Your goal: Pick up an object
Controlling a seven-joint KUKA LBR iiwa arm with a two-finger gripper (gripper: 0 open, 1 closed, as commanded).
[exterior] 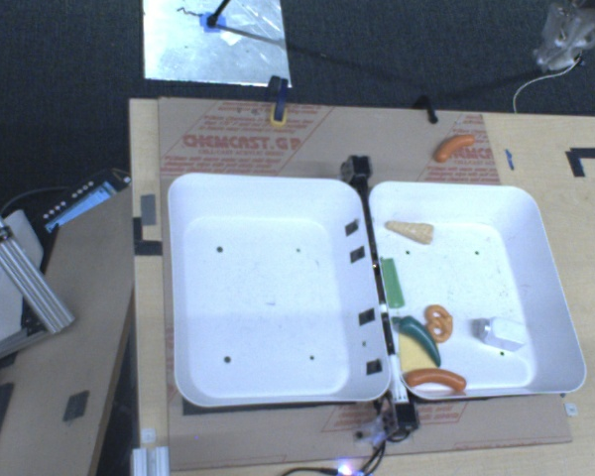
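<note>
The left bin (268, 286) holds no toys and lies farthest from the claw, down and well to its left. Between the two bins runs the dividing rim with its dark clips, and just right of it, in the right bin (521, 266), the toys begin: a flat green strip (392, 283) with its long axis running up and down the view, and below it a banana (416, 345) with a dark green end, just beside the rim. At the bin's near edge lies an orange sausage (436, 382), long axis left to right. A cream cone-shaped piece (410, 231) sits near the bin's far wall, long axis also left to right, point toward the rim. A small pretzel (438, 320) rests near the banana, and a pale block (499, 333) lies right of it. A second orange sausage (454, 148) lies outside the bins on the board beyond the far wall.

The claw (573, 30) hangs in the view's top right corner, high off the bench and well apart from everything; it is too blurred to tell whether it is open or closed, and nothing shows in it. Every candidate lies down and to its left. The outlying sausage is nearest but outside the bin; within the bin, the cone is probably the closest, clearest target, best approached across its short width
</note>
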